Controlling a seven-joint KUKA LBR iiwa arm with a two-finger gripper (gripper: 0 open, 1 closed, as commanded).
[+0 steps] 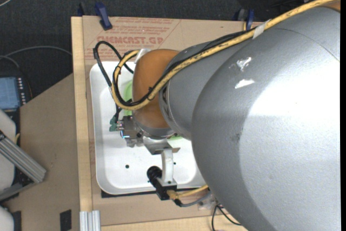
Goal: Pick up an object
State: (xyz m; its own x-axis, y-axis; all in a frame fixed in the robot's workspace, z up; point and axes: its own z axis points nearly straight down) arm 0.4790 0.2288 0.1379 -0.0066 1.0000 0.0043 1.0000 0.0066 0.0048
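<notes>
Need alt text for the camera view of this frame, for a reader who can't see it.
A large grey robot arm with an orange band reaches from the right over a shallow white bin on a wooden bench, hiding most of it. Black and yellow cables loop beside the wrist, and something light green peeks out beneath.

The arm (259,116) overhangs the white bin (105,159), blocking most access.

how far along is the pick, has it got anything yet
Done: the arm has reached over the left white bin, its orange band above it. In hand: nothing visibly held; the wrist hides the gripper. A green object peeks beside the band. Left: grasping and lifting something.
</notes>
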